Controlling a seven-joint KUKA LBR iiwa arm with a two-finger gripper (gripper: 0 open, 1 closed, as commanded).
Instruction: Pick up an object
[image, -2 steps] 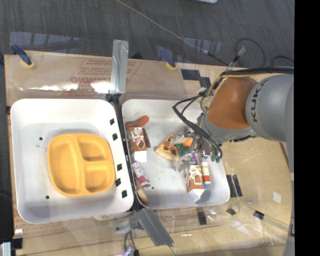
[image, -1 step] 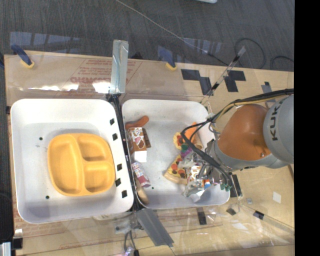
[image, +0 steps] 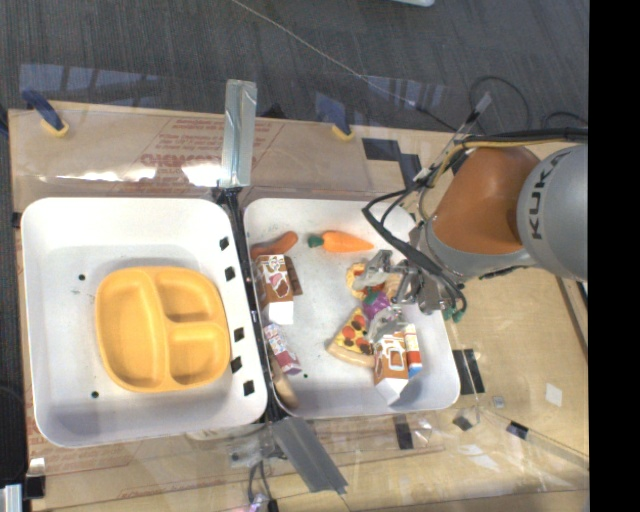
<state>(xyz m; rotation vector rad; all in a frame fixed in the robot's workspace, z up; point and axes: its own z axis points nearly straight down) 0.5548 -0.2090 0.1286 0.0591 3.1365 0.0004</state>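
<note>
Two bins on the surface: left bin (image: 40, 300) holds just a yellow divided tray (image: 160, 326), parked out of my way, while the right bin (image: 320, 405) carries the pickable clutter, namely sausage (image: 276, 243), chocolate carton (image: 277, 277), carrot (image: 346, 241), pizza slice (image: 354, 338) and milk carton (image: 398, 357). My jaws (image: 392, 290) hang low over the right-hand cluster, presumably going for the small toys by the pizza slice. Wrist and cables block the tips, so I can't tell their state or the exact target.

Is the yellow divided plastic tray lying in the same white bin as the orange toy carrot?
No, the yellow divided plastic tray lies in the left white bin; the orange toy carrot lies in the right white bin.
</note>
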